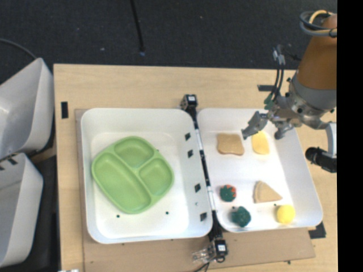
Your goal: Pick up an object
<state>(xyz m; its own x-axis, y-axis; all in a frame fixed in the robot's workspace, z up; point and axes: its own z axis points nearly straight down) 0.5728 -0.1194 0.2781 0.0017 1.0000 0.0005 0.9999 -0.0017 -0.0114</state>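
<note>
Right of centre, gripper [266, 129] hangs w/ fingers spread wide, straddling a smooth pale-yellow oval piece [260, 144] in the right bin [306, 169]; looks like no contact, though hard to tell. Just left of it lies a flat tan toast-shaped slab [230, 144]. Lower down: red-and-green lumpy item [228, 193], tan wedge [265, 192], dark green knobbly lump [240, 216], glossy yellow ball [285, 213]. Left bin [91, 129] holds a light-green plastic tray w/ three compartments [133, 174].
</note>
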